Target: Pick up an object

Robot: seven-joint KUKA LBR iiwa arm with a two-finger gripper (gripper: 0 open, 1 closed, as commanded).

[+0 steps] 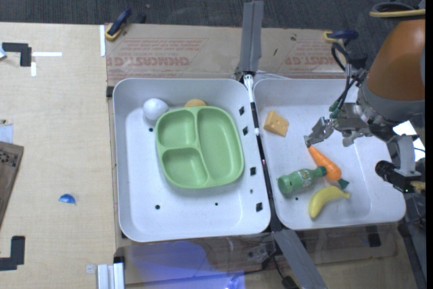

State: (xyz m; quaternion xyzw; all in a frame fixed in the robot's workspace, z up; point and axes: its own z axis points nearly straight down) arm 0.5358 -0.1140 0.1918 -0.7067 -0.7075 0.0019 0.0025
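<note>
Over the right bin (379, 210), my gripper (319, 135) hangs at the end of my arm (396, 71), which comes in from the right edge with its orange band high above the wrist. I can make out one finger pointing down and to the left, tip around the bin's middle, but whether my fingers stand apart or together I cannot tell from up here. Nothing shows between them. Just below my fingertip lies the carrot (325, 160), orange, slanting away down and to the right, its green end near the banana; the tip seems very close to it, though I can't say it touches. Further below the carrot sits the green bottle (302, 180), lying on its side, and just to the right of that the banana (327, 200), curved, near the bin's front wall. Off to my left, near the divider, a yellow cheese wedge (276, 123) rests alone. Well to my left, the other bin (132, 213) holds a green divided plate (199, 146), with a white ball (155, 107) at its upper left corner and a small orange thing (195, 103) peeking from behind its top rim.
</note>
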